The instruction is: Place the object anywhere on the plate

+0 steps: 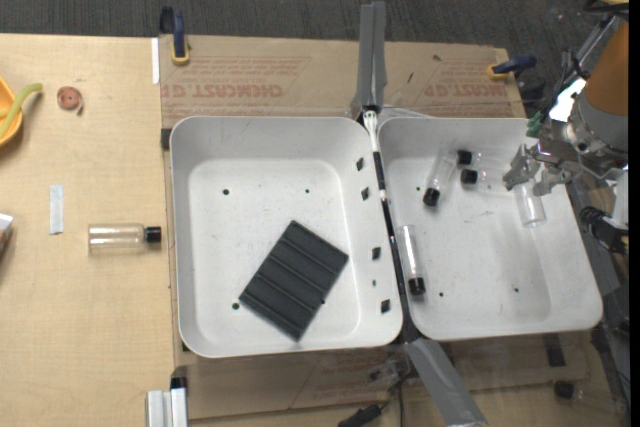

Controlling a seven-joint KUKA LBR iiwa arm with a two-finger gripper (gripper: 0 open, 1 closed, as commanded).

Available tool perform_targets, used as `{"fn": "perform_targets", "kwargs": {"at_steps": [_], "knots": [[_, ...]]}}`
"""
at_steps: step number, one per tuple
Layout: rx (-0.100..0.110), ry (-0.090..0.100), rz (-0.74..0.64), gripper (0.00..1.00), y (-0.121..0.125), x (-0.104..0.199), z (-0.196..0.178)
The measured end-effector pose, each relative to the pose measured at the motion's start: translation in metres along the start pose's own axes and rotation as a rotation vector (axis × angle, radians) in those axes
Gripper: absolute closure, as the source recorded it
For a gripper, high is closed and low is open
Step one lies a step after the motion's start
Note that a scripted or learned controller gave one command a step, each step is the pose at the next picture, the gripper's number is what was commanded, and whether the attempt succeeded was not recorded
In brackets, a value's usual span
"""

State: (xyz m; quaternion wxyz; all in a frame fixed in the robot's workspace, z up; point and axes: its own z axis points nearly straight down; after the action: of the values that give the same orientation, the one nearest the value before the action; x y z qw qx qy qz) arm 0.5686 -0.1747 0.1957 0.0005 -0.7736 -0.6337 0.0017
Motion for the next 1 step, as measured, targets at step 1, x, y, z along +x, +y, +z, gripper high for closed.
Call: {"fn": "perform_targets", "kwargs": {"at_steps": [1], "knots": [[-0.002,-0.001,-0.147,1.0,0.068,0.0852,-0.0622]]}}
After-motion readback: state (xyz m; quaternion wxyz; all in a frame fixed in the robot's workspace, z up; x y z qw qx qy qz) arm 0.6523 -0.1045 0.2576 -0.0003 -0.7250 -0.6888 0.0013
